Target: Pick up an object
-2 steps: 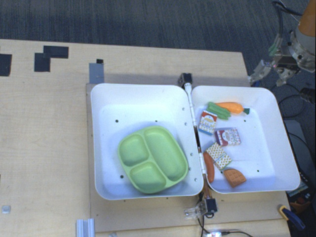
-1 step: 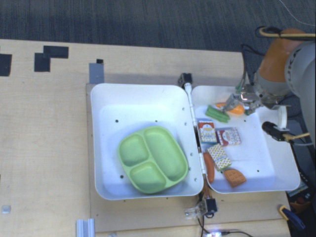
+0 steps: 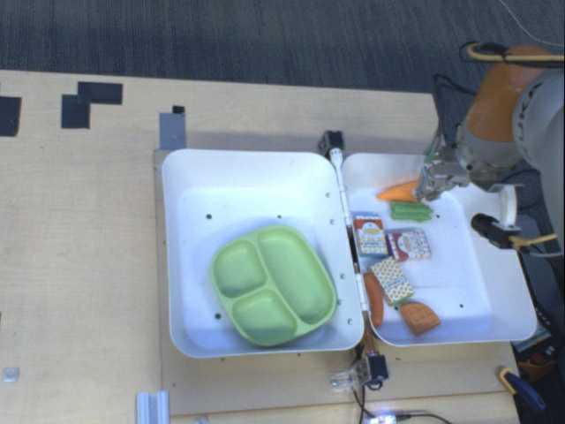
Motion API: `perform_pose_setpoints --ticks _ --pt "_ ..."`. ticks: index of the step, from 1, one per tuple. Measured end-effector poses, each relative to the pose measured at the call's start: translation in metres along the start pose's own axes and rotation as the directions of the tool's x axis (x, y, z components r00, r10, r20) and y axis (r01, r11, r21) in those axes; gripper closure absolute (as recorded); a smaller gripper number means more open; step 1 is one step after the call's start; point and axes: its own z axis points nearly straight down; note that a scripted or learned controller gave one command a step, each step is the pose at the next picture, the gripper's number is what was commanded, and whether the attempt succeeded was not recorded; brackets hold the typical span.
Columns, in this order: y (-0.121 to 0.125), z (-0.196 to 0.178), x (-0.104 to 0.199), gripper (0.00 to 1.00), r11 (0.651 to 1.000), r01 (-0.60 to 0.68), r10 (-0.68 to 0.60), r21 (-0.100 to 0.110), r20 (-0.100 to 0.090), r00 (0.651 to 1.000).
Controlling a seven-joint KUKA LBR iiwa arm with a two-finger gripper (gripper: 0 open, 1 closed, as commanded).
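Two shallow white plastic bins sit side by side on the pale wooden desk (image 3: 79, 263), meeting along a narrow seam. The left bin (image 3: 185, 237) holds one thing, a light green plastic plate (image 3: 274, 283) with rounded corners, divided into three compartments and lying a little toward the near side. The right bin (image 3: 494, 299) carries a loose cluster of small items along its left half: an orange carrot-shaped piece (image 3: 396, 192) at the far end, a flat green piece (image 3: 410, 210) touching it just nearer, two small printed packets, one red and white (image 3: 370, 236) and one darker (image 3: 410, 245), side by side, then a speckled yellowish packet (image 3: 392, 280), a long red-orange sausage shape (image 3: 374, 300) against the left wall, and a brownish-orange bread-like piece (image 3: 419, 317) nearest. The jaws (image 3: 433, 184) hang low at the far end of this bin, right beside the carrot and the green piece; whether they are open or closed cannot be told, and nothing is seen between them.
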Motion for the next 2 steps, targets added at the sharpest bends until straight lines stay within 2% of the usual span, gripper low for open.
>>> perform_pose_setpoints --ticks 1,2 --pt "0.000 0.000 0.000 0.00 1.000 0.000 0.000 -0.001 0.000 1.000" --pt "0.002 -0.011 0.001 1.00 1.000 0.002 -0.002 -0.004 0.000 1.000"
